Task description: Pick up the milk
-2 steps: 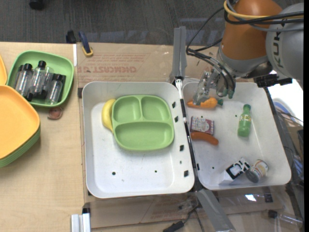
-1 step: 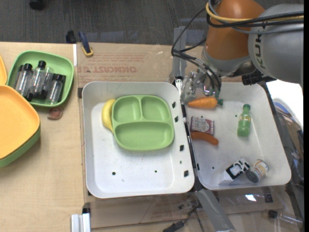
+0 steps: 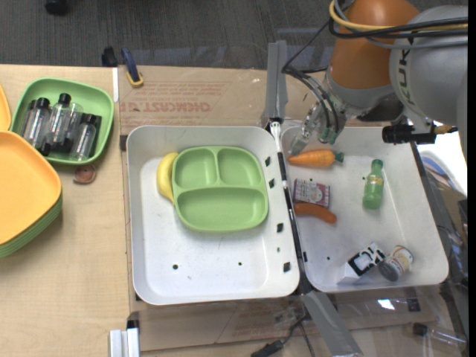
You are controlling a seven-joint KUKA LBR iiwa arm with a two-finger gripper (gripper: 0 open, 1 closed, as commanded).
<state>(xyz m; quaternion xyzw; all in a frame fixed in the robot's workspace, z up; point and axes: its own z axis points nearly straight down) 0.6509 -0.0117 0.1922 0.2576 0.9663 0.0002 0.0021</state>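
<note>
Camera view puts the one milk carton (image 3: pixel 366 261), black and white, lying tipped near the front edge of the right bin (image 3: pixel 424 214), touching a small round can (image 3: pixel 399 261) on its right. Counting the rest of that bin: one green bottle (image 3: pixel 372 184) standing toward the right wall, one carrot (image 3: pixel 314 158) near the back, one small purple packet (image 3: pixel 310 192) and one orange sausage (image 3: pixel 315 213) just in front of it, both close to the left wall. The middle of this bin is bare white floor, giving open room between the bottle and the packet and behind the carton. My gripper (image 3: pixel 321 131) hangs at the back left corner of the right bin, just above the carrot and well apart from the milk; I cannot tell how wide my fingers stand. The left bin (image 3: pixel 216 274) holds one green divided plate (image 3: pixel 220 187) with one yellow banana (image 3: pixel 165 175) tucked at its left edge; its front half is bare.
</note>
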